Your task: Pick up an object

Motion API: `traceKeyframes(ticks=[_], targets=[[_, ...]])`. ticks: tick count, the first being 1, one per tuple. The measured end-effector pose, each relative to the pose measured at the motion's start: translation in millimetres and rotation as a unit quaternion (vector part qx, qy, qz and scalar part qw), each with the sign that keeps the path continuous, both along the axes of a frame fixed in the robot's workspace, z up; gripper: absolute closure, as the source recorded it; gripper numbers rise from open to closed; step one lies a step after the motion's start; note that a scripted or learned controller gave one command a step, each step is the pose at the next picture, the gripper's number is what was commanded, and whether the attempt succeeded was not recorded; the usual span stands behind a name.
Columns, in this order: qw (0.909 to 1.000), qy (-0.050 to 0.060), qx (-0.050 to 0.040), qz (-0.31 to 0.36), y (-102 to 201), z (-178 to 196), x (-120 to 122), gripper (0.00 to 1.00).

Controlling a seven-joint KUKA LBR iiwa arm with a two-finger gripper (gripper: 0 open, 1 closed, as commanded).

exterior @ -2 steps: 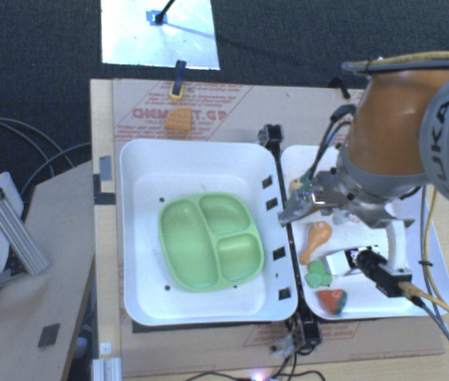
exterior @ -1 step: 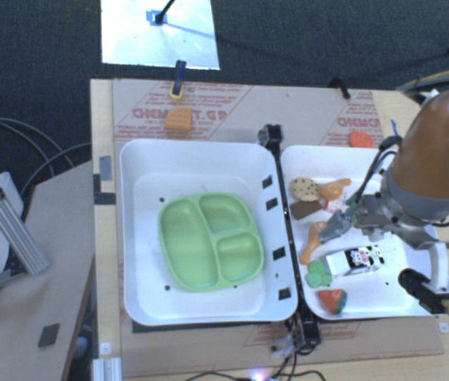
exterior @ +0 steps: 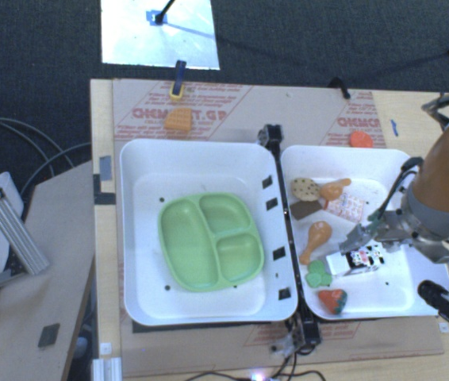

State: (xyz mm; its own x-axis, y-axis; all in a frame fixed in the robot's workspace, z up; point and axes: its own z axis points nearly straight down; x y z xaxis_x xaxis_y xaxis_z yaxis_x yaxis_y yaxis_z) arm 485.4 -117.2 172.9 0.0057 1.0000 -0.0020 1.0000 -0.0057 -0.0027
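Where tool (exterior: 365, 239) hovers: 2 drumsticks (exterior: 316, 239), 1 strawberry (exterior: 332, 299).

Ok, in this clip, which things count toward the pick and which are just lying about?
Part of the job:
- tool
- right bin, holding the pickable items
- cookie
- chicken drumstick
- strawberry
- green toy piece
- black-and-white card

Lying about:
- green divided plate in the left bin
- orange block on the bench
- blue-and-yellow clamp

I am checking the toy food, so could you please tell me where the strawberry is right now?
The strawberry lies in the right bin, near its front-left corner, just below the green toy piece.
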Motion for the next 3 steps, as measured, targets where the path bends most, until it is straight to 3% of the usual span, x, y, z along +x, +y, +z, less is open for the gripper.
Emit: traceKeyframes(ticks=[1,2,3], targets=[[0.9999,-0.012,-0.0024,0.004,-4.1,-64.8,7.1,0.0],[0.9999,-0.01,0.0009,0.009,44.0,17.4,79.5,0.0],[1.0,0.002,0.0018,0.002,33.6,-59.5,37.1,0.0]])
